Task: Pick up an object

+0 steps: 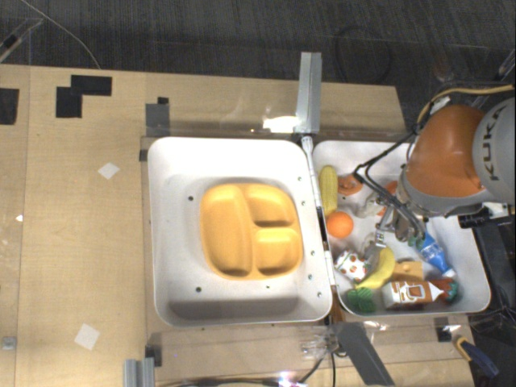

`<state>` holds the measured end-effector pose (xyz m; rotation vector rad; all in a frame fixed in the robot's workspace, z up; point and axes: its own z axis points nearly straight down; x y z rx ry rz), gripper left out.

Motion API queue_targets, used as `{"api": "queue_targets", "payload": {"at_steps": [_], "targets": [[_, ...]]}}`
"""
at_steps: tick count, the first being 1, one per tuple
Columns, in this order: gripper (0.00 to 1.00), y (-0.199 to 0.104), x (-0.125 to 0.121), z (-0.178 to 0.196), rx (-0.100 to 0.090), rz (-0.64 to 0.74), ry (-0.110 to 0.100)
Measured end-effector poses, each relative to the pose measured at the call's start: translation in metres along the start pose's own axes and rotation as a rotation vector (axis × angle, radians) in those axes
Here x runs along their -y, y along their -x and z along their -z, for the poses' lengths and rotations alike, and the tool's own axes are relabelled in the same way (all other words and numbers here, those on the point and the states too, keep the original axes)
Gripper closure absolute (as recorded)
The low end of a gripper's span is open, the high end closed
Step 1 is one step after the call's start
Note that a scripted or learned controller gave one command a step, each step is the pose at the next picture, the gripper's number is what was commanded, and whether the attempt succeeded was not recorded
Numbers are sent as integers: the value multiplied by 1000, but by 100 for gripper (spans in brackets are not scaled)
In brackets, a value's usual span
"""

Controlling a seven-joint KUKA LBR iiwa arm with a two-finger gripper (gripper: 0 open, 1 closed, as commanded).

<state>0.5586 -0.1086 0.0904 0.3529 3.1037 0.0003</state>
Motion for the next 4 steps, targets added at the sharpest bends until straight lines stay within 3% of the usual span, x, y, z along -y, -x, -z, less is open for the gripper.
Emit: {"api": "queue_targets", "payload": {"at_steps": [1,2,3,4], "targets": [[100,4,-2,14,14,5,1],[100,-49,-17,22,-12,-302,-2],[0,-48,-16,22,-10,-302,-2],[0,-42,-11,1,-5,-304,0]]}}
